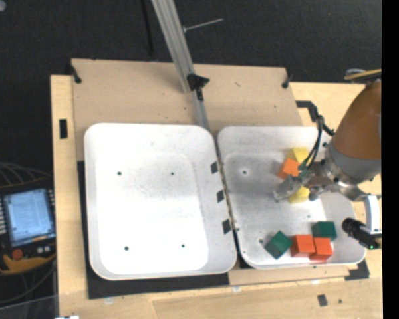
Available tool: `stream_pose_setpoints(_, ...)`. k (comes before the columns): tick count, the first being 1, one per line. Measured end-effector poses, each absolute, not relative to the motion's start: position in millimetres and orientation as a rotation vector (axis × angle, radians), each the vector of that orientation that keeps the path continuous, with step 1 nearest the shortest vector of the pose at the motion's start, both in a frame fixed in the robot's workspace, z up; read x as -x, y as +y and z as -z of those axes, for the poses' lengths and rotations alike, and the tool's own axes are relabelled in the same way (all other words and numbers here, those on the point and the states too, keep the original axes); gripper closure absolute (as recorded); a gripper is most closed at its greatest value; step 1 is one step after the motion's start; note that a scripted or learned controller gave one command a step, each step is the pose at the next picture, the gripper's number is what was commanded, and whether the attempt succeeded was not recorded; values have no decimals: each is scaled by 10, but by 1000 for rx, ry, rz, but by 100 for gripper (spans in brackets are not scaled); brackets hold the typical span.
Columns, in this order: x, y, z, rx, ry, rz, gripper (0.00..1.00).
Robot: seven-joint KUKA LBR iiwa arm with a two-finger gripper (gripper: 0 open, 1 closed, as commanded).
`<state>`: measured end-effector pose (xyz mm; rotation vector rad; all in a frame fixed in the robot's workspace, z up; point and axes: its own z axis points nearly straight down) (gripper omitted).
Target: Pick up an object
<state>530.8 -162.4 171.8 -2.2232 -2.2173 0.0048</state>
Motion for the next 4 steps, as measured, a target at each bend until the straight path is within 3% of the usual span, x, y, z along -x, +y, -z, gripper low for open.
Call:
stream_pose_setpoints(1,-5260,-1537,-1198,2222,-2218,-5,0)
stream_pose_setpoints(2,-5270,-1556,-980,2226,-2222,0,0)
stream_pose_setpoints(3,-5282,-1565,-1095,2235,-2216,6,100)
stream_pose_setpoints(4,-5243,-1592,-1544,2233,-2218,5,100)
